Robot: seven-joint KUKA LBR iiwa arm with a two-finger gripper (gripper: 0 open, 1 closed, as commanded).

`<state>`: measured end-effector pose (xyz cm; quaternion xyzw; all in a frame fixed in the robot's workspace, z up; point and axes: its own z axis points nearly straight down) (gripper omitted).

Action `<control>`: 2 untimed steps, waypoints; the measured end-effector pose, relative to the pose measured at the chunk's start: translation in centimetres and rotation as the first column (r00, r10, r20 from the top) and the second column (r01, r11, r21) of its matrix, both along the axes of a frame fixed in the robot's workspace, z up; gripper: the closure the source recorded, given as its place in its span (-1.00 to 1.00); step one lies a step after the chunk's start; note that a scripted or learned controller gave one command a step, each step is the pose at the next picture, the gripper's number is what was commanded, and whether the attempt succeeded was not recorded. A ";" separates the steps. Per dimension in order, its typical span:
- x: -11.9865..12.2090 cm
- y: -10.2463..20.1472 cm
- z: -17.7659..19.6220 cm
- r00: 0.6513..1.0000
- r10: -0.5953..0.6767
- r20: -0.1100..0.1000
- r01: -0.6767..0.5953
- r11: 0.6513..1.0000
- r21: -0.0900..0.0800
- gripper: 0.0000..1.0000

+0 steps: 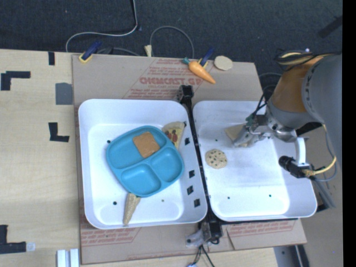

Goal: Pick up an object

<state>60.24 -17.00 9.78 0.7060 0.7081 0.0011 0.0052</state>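
A pale wooden table (33,166) under a dark floor carries a cardboard sheet with two shallow white bins side by side. The left bin (89,149) holds a blue divided tray (146,163) with a toast-coloured square on it. In the right bin (250,204), left of centre, lies a small cookie (216,158), flat, round and speckled. It looks light and stiff, probably a toy, best pinched across its edges from above. The hand (243,138) sits just up and right of the cookie, apart from it; whether it is released or clenched cannot be told from this angle
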 end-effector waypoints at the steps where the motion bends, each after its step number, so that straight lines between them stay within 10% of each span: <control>1: 4.0 7.5 -1.3 1.000 0.005 -0.011 -0.005 1.000 0.005 1.00; 2: -3.5 6.8 2.9 1.000 -0.004 -0.013 0.004 1.000 0.006 1.00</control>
